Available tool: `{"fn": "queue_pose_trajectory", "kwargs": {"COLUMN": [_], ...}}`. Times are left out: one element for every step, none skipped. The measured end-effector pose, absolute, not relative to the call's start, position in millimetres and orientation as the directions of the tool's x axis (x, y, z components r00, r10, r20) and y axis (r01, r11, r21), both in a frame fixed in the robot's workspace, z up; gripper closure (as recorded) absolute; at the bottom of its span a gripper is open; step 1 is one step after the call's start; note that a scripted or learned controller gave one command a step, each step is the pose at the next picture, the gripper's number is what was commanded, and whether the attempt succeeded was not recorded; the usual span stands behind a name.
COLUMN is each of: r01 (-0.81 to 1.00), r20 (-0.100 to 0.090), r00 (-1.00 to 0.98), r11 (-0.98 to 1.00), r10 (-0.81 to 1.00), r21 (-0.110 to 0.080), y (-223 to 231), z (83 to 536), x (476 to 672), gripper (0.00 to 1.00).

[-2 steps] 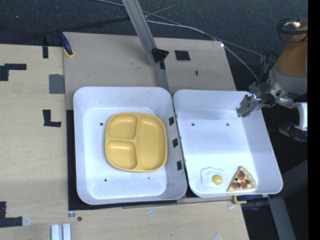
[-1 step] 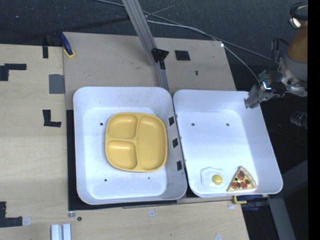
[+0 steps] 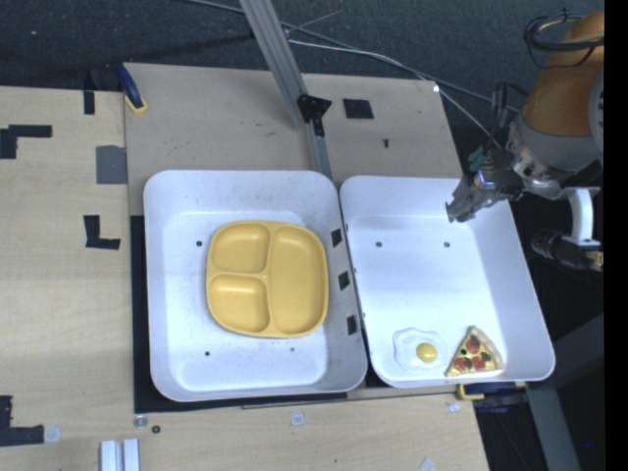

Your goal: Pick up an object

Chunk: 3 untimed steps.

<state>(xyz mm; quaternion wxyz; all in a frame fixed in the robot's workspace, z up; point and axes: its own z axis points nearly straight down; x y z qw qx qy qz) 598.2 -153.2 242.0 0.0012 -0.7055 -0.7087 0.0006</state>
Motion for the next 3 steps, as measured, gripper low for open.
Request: {"fn": "queue_pose_trajectory", "kwargs": {"r01": [1.000,1.000,1.000], "r20": [0.001,0.002,0.002], "r00": [-0.006,-0.007,-0.007], "r11": [0.006,0.007,0.007], "r10": [1.000,1.000,1.000], "r21": [-0.002,-0.001,-0.001], "y": [-102.5,-47.1,6.1], "z": [228.7,237.4,244.0], "x": [600.5,598.3,598.8], "gripper": [1.00,1.00,1.00]}}
